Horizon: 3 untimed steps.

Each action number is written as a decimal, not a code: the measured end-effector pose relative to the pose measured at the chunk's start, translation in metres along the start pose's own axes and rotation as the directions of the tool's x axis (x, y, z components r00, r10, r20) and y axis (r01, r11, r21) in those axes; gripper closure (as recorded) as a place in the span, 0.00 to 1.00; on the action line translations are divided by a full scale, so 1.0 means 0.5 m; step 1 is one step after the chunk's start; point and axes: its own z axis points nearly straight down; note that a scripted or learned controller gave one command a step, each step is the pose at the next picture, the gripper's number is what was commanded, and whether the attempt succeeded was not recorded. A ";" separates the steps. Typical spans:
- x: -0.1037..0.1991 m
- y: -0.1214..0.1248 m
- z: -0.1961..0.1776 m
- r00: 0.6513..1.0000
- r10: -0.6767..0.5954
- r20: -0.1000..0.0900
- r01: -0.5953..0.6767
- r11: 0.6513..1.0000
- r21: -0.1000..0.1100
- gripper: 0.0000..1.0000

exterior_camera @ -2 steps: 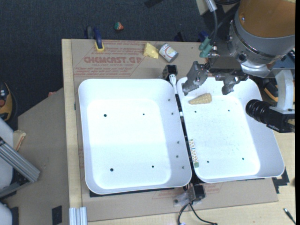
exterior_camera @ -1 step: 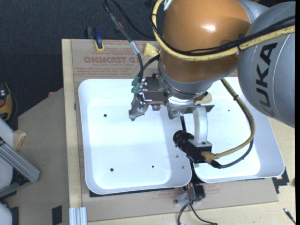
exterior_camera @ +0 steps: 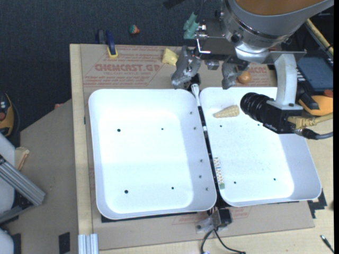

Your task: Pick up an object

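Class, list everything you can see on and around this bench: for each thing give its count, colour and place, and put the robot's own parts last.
Bins: two, white, side by side on the bench.
Cone-shaped piece: one, tan, in the right bin near its far edge.
Board: one, brown with red lettering, under the bins.
Yellow piece: one, on the board behind the left bin.
Orange ball: one, behind the right bin.
Clamp: one, blue and yellow, at the board's far left corner.
Small object: one, green and orange, on the dark floor.
Arm: one, grey with orange band, upper right.
Gripper: one, metal, above the bins' far edge.
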 end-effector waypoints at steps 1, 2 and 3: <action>0.124 -0.007 0.152 1.000 -0.006 0.010 0.006 1.000 0.029 0.00; 0.119 -0.004 0.122 1.000 -0.001 0.006 0.001 1.000 0.019 1.00; 0.120 -0.002 0.101 1.000 -0.001 0.005 0.001 1.000 0.017 1.00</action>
